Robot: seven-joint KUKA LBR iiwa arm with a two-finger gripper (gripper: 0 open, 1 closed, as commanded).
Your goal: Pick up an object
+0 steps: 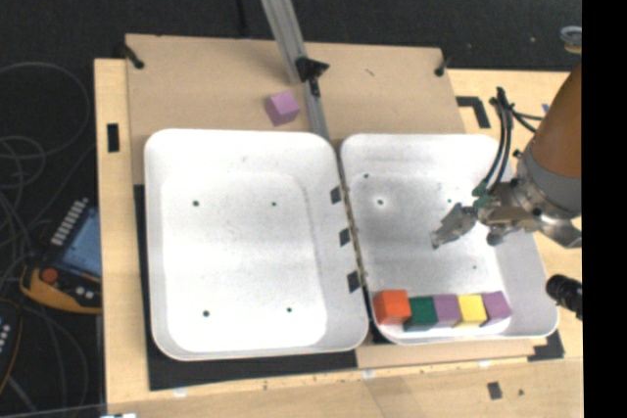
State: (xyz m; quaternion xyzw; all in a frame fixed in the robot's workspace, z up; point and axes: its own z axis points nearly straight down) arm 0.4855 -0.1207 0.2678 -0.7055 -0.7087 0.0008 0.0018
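Along the front edge of the right bin (421, 162) lies a row of small cubes: orange (393, 305), green (422, 311), purple (447, 309), yellow (473, 309) and another purple (496, 304). One more purple cube (283, 108) rests on the bench behind the left bin (240, 245). My gripper (453, 226) hangs over the middle of the right bin, behind the row of cubes, pointing left. Nothing shows between its fingers.
A slanted metal post (284, 24) rises from behind the seam between the two bins. Cables and a handheld pendant (64, 259) lie off the bench at the left. The arm's orange band (558, 137) stands at the right edge.
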